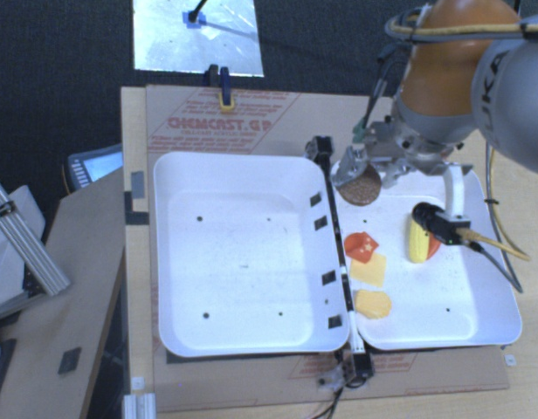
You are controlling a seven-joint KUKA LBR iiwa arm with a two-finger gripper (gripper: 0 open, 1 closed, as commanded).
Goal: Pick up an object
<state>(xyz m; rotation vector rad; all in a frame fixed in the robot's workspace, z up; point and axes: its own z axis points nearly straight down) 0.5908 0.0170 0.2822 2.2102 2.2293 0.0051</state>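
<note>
The light is soft and even and comes from above, so the two white bins (243,260) look bright, almost washed out. A silver sheet (197,24) at the top shows patchy glare. Shadows are faint, the dark background stays dim, and the whole picture is slightly grainy and not sharp.

White bins (243,321) hold red (360,246), yellow (pale) (369,270) and orange (373,304) pieces
</note>
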